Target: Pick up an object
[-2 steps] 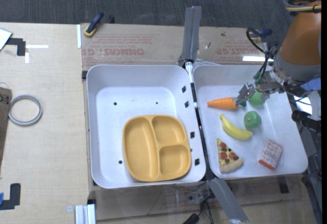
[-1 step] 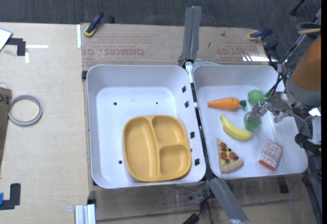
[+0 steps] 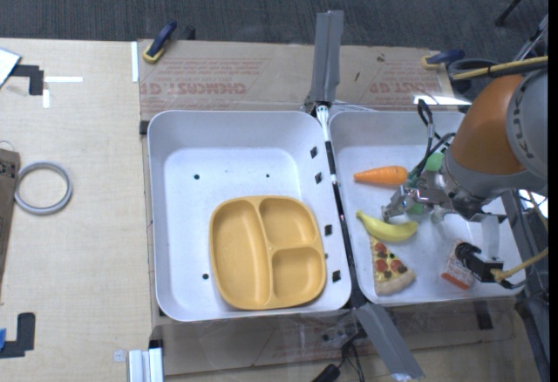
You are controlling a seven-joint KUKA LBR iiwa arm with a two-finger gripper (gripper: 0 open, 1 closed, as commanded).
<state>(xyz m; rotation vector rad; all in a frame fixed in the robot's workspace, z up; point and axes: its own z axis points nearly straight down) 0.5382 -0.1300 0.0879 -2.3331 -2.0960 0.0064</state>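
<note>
- We see the gripper (image 3: 403,204) low in the right bin (image 3: 349,132), right at the banana (image 3: 388,228); we cannot tell how it is set.
- At 12 o'clock from it lies the carrot (image 3: 381,176), close by.
- Something green (image 3: 430,164) shows at 2 o'clock, partly hidden by the arm.
- At 6 o'clock, beyond the banana, lies the pizza slice (image 3: 389,267).
- At 4 o'clock sits a small packet (image 3: 456,271).
- At 8 o'clock, in the left bin (image 3: 174,136), rests the yellow tray (image 3: 266,251).
</note>
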